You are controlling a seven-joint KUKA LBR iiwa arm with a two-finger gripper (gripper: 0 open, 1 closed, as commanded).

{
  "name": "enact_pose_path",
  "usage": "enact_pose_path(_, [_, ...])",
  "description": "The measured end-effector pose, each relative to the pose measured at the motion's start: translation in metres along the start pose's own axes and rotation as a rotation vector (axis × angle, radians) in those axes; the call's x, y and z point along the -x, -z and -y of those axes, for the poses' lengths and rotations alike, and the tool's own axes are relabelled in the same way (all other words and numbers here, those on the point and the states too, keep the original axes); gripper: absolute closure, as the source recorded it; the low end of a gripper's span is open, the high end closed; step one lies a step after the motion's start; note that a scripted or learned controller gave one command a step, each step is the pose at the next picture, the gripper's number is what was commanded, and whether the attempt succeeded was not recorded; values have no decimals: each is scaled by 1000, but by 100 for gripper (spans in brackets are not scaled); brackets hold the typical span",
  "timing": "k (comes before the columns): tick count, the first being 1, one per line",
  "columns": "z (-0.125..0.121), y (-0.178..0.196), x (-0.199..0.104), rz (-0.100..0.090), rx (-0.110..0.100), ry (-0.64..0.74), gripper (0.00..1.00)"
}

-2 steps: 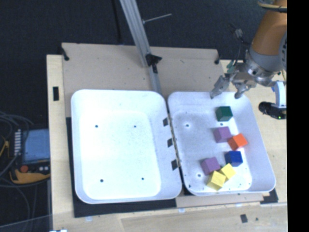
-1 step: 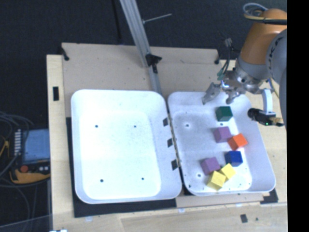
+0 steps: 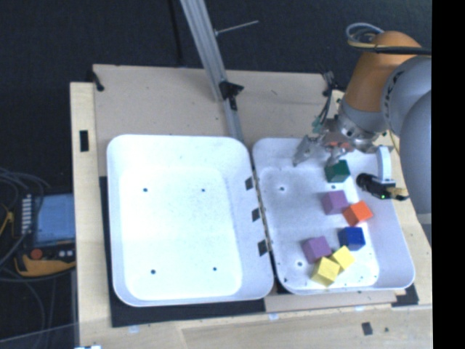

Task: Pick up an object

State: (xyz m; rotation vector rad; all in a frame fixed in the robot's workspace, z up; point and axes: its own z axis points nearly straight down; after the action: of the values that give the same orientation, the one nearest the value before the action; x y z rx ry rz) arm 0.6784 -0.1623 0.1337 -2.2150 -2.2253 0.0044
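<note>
green block (image 3: 336, 171) | right bin's (image 3: 280, 195) far edge (left half bare) | end effector (image 3: 328, 148) just above, grip state unclear

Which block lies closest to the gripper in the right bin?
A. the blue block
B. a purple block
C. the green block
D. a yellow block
C: the green block sits just below the gripper, at the top of the right bin; the other blocks lie further down.

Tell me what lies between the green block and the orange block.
In the camera view, a purple block lies between the green block and the orange block, slightly left of their line.
</note>
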Motion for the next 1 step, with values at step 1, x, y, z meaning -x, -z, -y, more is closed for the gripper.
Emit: enact_pose_path(1, [-1,15,2,3,6,1,100])
